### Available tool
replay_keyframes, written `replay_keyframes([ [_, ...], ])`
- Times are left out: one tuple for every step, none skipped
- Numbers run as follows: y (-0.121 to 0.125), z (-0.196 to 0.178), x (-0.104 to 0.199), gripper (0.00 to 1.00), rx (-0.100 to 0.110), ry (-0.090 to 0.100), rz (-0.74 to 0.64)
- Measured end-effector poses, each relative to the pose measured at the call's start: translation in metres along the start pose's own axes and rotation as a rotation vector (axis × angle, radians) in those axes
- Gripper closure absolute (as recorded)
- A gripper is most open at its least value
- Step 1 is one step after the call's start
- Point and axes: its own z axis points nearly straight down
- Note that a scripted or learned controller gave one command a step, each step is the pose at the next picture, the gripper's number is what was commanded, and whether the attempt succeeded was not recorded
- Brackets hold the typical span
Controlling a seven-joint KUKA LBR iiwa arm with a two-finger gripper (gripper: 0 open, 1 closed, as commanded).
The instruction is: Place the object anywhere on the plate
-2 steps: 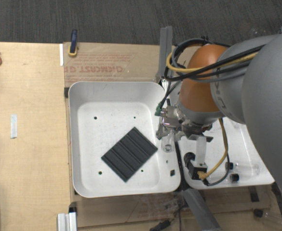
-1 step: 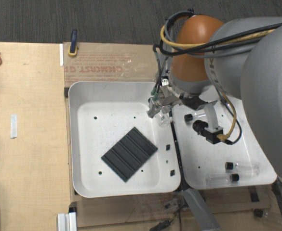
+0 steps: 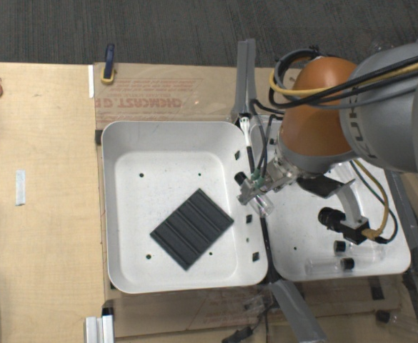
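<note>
bring the pincer (image 3: 255,195), whose grip i cannot tell, squarely over the dark ribbed plate (image 3: 192,229) before lowering gently.

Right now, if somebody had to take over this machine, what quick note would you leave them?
Jaws: above the shared rim between the left white bin and the right white bin; no held thing can be made out.
Dark grey ribbed rectangular plate: lies flat and askew in the left white bin, nothing on it.
Object: too unclear to pick out.
Done: nothing placed yet.
Left: grasp the object and set it on the plate.
</note>
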Motion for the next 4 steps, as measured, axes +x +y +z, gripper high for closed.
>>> replay_keyframes([
  [0.08,-0.001,-0.014,1.0,-0.003,-0.002,-0.41],
  [0.043,-0.001,-0.044,1.0,-0.003,-0.001,-0.745],
  [0.043,-0.001,-0.044,0.0,-0.003,-0.001,-0.745],
  [0.043,-0.01,-0.046,1.0,-0.005,-0.003,-0.74],
])
